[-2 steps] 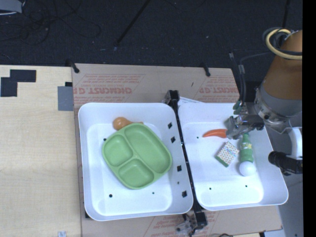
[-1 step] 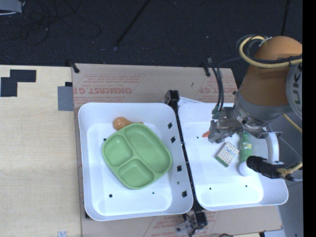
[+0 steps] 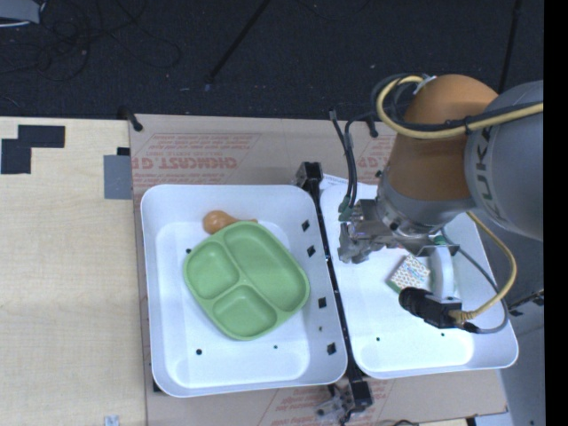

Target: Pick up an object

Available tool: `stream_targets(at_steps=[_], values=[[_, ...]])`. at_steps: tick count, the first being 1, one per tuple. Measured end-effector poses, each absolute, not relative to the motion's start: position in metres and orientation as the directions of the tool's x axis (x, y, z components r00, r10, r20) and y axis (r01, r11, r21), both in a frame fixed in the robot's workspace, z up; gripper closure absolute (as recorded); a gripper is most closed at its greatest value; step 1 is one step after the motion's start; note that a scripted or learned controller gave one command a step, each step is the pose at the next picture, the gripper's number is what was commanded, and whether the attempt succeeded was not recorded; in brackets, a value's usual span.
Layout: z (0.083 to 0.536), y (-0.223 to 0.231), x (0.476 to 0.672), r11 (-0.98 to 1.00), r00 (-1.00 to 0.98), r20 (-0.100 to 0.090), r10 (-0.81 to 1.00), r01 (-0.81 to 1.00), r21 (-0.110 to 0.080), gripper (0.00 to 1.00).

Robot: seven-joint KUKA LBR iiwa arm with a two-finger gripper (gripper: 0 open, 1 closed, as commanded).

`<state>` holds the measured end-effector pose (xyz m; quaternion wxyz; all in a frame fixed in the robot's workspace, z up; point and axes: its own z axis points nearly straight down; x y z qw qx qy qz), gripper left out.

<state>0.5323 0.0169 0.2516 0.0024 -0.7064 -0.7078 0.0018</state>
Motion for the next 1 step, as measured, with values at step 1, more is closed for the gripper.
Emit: stream_targets(at_steps=[1], values=[[0.2314, 0.0673, 0.5260, 0.003, -0.003, 0.001, 1.000, 1.000, -0.006, 1.00]])
